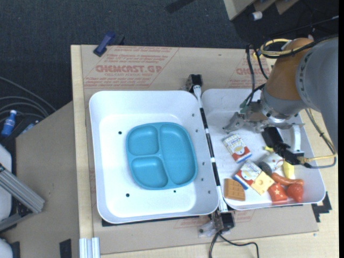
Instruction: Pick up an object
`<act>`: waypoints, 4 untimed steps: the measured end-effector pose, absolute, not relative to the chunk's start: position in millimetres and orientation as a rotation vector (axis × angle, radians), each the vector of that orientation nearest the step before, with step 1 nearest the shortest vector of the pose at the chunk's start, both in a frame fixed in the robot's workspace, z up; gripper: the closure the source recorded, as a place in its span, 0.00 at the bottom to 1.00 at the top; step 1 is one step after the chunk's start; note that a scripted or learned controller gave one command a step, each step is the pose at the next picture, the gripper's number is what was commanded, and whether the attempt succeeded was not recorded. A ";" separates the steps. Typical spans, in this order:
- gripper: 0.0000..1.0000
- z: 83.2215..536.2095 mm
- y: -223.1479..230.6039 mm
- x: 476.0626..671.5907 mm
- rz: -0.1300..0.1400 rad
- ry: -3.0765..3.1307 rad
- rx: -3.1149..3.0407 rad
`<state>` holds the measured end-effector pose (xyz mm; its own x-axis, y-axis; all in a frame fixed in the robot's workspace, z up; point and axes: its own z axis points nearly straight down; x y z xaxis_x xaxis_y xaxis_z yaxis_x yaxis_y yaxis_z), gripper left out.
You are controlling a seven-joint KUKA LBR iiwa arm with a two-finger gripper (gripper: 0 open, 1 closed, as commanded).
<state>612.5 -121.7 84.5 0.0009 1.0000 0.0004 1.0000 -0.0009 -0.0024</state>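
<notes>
From above, the bench (80, 144) carries two white bins side by side. The left bin (107, 117) holds a blue divided plate (160, 155) near its middle. The right bin (226, 104) holds a cluster of small things toward its near side: a white carton (235, 145), a second small packet (248, 174), a brown waffle-like square (234, 189), a yellow cheese wedge (262, 183), a red tomato (295, 190) and a yellow piece (288, 170). The arm (301, 79) reaches in from the right over the far part of this bin, its hand (257, 118) low above the floor, apart from the carton; whether the hand is open or closed cannot be told. A blue object (104, 44) lies on the bench's far left corner.
</notes>
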 end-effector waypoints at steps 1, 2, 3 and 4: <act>0.00 83.9 -104.8 493.2 0.002 -2.218 -2.220; 1.00 93.8 -104.5 493.6 0.000 -2.218 -2.222; 1.00 223.7 19.3 529.5 -0.001 -2.222 -2.219; 1.00 256.3 46.0 535.1 0.000 -2.222 -2.220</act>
